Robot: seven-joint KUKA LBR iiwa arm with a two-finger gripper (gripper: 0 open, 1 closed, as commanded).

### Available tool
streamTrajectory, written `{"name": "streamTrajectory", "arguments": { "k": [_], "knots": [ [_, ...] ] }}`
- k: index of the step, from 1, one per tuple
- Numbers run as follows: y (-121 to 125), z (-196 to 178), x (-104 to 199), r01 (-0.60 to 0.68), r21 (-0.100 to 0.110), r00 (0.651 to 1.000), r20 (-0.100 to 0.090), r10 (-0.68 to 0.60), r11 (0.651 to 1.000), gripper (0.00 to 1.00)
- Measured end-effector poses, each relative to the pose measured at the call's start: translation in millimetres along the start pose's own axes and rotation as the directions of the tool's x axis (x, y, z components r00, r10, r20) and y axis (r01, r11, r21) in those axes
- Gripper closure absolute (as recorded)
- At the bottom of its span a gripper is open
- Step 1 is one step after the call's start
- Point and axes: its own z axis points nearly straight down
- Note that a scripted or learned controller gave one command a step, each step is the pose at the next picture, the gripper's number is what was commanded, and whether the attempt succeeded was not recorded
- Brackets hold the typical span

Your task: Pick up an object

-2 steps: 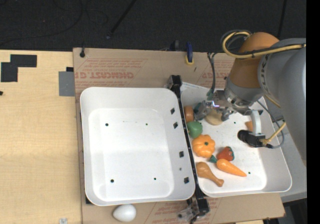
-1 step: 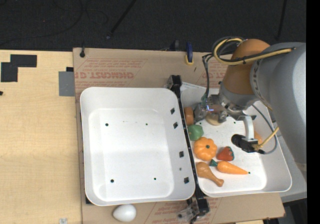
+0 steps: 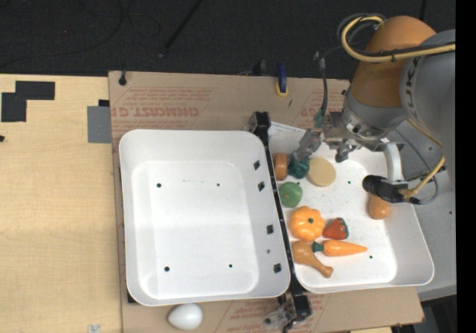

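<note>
A white egg (image 3: pixel 184 316) is seen on the bench (image 3: pixel 59 198) just outside the near edge of the left bin (image 3: pixel 195 216). In the right bin (image 3: pixel 401 250) the objects are gathered along the left wall: a brown piece (image 3: pixel 280 166) against the divider, a teal piece (image 3: pixel 299 169) beside it, a green ball (image 3: pixel 290 194), a pumpkin (image 3: pixel 306 223), a gourd (image 3: pixel 311 258), a red piece (image 3: pixel 336 228), a carrot (image 3: pixel 344 248), a cream disc (image 3: pixel 322 172) and, well apart to the right, an orange piece (image 3: pixel 379 208). The end effector (image 3: pixel 311 147) is lowered at the far left corner of this bin, its tip at the teal piece. Whether it is open or shut cannot be told, and nothing is seen held. The step in hand is judged to be the approach or grasp attempt. A firm closure on one object is called for next, then a straight lift clear of the neighbours.
</note>
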Motion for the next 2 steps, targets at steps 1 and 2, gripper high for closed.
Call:
{"name": "streamTrajectory", "arguments": {
  "k": [1,2],
  "knots": [
    [-2.2,-2.4,-1.0,-0.001,0.012,1.000,-0.001,0.001,1.000,1.00],
    [-2.4,-1.9,-1.0,-0.001,0.013,1.000,-0.001,0.001,1.000,0.00]
  ]
}}
